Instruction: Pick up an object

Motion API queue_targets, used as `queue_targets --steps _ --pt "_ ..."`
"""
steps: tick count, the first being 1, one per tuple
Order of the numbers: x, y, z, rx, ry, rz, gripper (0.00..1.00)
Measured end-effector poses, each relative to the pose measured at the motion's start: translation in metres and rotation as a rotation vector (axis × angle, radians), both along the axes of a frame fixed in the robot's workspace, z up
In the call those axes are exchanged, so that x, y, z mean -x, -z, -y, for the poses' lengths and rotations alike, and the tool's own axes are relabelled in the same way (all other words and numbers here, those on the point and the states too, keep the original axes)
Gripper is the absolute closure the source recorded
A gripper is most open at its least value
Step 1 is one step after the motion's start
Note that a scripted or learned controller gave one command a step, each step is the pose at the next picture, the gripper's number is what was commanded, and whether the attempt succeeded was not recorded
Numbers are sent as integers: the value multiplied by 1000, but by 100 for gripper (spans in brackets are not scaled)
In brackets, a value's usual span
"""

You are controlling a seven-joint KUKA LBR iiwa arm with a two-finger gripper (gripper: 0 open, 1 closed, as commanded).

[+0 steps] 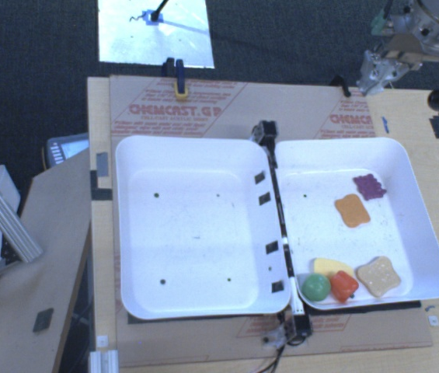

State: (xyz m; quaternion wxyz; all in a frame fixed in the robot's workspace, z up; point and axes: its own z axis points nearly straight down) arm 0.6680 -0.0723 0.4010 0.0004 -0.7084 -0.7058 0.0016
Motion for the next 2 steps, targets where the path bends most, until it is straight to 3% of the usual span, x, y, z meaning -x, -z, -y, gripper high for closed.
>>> queue_targets --steps 1,2 --pt "0 -144 -26 0 -10 22 100" --pt "0 -34 17 -1 -1 -5 100"
